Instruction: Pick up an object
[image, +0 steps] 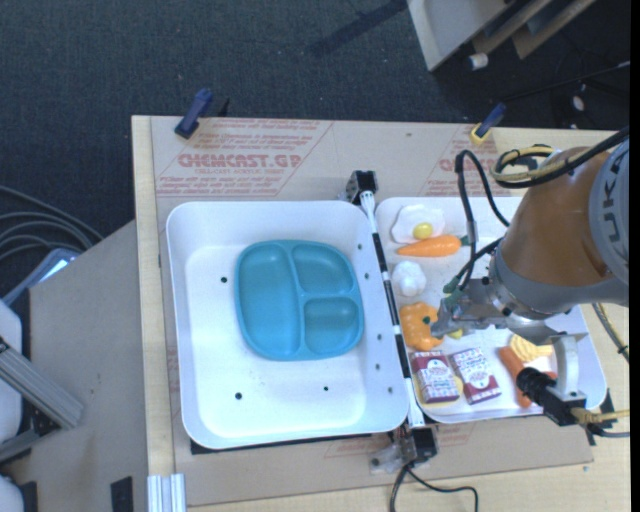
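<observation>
A: Which thing will it pick?

B: Probably the orange toy (420, 325), at the right bin's (590, 352) left wall. The gripper (447, 318) hangs just beside it, so I judge it the target.

A: Is the pincer wide or narrow?

B: I cannot tell; the arm (555, 250) covers it.

A: And around the toy?

B: Behind it a white egg (408, 277) and a carrot (436, 246); in front, two red packets (455, 375). The blue divided plate (298, 298) lies alone in the left bin (200, 340).

The grey arm with its orange band (560, 235) runs off the right edge and covers much of the right shallow white bin (592, 360). The gripper (452, 318) is too small and dark to read. An orange wedge-shaped piece (524, 350) shows only partly beneath the arm.
</observation>
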